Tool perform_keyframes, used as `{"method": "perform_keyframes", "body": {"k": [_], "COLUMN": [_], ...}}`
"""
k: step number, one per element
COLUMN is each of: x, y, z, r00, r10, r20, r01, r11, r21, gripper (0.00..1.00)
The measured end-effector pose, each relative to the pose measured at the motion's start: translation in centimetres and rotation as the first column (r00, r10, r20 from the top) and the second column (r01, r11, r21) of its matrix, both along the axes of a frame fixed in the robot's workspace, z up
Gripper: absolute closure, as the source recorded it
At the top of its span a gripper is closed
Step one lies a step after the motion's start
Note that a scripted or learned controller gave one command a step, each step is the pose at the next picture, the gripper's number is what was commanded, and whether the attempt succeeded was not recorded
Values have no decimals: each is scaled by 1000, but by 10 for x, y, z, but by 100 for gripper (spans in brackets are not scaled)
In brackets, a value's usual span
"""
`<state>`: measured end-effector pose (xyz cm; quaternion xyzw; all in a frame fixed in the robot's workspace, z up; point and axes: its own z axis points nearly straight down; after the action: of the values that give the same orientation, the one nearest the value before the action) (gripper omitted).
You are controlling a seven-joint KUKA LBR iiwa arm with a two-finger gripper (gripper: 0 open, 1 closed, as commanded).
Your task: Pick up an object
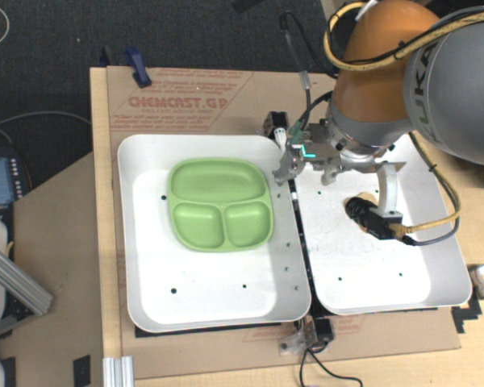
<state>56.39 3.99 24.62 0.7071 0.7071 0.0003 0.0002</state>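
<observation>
Green plate [220, 204]: lies flat in the left bin, toward its far right part, well clear of the bin's near wall; it is the only loose thing to pick.
Arm [456, 71]: comes in from the right and far side, and its grey body with the orange band [379, 55] hangs over the far part of the right bin.
Bench [185, 95]: printed brown cardboard that carries both bins.
Left bin [137, 240]: white and shallow, and holds the plate.
Right bin [371, 285]: white, with the wrist above its far left corner.
Plate shape: a rounded rectangle, slightly longer from left to right, with one wide compartment on the far side and two small ones on the near side.
Gripper [309, 164]: sits just right of the wall between the bins, about level with the plate's far half.
Key relation: the plate lies to the left of the gripper, just across the dividing wall. Its right rim is the nearest edge, so the next move probably calls for a short shift to the left.
Grip state: cannot tell from this slant; nothing is seen held.
Height: how far the gripper stands above the bin floor is unclear.
Hidden: the wrist and cables cover part of the right bin's far edge.
</observation>
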Motion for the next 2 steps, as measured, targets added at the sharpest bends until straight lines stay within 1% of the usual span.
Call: {"method": "perform_keyframes", "body": {"k": [1,2], "x": [1,-64], "y": [0,-28], "z": [11,-17], "r00": [1000,1000], "r10": [1,-5], "r20": [2,-10], "r01": [-1,5], "r11": [1000,1000], "r21": [0,-1], "gripper": [100,100]}}
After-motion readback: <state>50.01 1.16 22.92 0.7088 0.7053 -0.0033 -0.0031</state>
